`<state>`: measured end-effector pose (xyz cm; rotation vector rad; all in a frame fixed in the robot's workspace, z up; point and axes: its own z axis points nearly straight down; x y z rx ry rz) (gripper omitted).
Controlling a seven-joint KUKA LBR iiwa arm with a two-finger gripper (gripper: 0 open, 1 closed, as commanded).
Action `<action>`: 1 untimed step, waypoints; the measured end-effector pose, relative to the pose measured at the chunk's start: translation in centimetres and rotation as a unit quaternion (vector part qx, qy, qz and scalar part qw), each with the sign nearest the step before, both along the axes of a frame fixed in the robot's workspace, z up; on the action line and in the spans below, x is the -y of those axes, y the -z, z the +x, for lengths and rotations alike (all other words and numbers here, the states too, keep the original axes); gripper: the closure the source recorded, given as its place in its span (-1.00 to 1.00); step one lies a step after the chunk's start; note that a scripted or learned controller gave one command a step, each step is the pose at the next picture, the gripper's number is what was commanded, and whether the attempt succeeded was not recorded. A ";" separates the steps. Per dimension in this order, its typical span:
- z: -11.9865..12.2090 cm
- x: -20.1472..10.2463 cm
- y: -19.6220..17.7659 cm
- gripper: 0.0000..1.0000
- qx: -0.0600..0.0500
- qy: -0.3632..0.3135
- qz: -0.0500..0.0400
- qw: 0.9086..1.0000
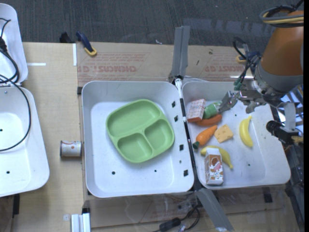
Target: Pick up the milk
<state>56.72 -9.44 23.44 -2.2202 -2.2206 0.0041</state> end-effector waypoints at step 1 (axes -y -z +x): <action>-6.7 -0.2 11.5 -1.00 -0.001 0.026 0.001 1.000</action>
